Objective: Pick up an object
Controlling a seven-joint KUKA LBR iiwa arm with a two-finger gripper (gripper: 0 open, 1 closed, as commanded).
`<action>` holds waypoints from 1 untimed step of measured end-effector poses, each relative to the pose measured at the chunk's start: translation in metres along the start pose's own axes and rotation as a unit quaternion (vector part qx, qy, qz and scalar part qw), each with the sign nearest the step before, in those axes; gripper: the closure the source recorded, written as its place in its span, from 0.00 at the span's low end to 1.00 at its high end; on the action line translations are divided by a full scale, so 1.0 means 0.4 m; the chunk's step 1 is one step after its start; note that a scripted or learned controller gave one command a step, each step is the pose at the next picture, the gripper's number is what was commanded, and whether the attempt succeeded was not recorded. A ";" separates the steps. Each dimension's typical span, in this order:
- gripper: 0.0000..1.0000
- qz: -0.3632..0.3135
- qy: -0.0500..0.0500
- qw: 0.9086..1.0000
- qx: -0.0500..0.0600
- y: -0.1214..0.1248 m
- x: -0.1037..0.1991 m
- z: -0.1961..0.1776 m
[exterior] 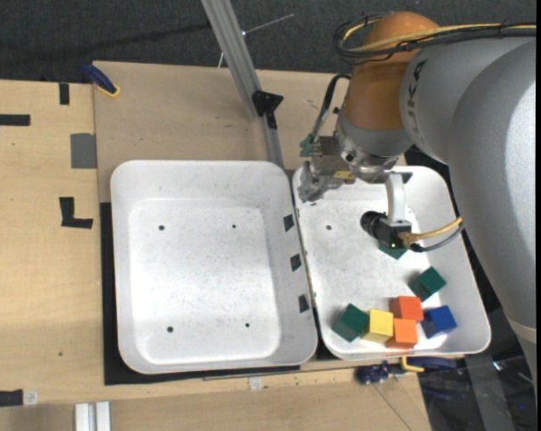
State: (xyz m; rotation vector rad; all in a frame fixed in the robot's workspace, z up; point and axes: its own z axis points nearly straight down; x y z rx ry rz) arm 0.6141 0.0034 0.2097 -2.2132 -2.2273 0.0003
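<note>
Grip state I cannot tell: the gripper (314,183) hangs over the upper left corner of the right bin (342,259), with nothing visibly held. The blocks lie well apart from it, at the lower right of this bin. The green block (350,321), yellow block (380,323) and orange block (405,318) are crowded together. I judge the dark green block (427,283), standing more free, the easier target; the gripper should descend centred over it.

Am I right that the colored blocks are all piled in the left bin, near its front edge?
Not quite. The camera view shows the colored blocks in the right bin, not the left bin. They do sit near its front edge.
</note>
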 end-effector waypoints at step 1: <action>1.00 0.000 0.001 1.000 -0.001 0.070 0.124 -0.027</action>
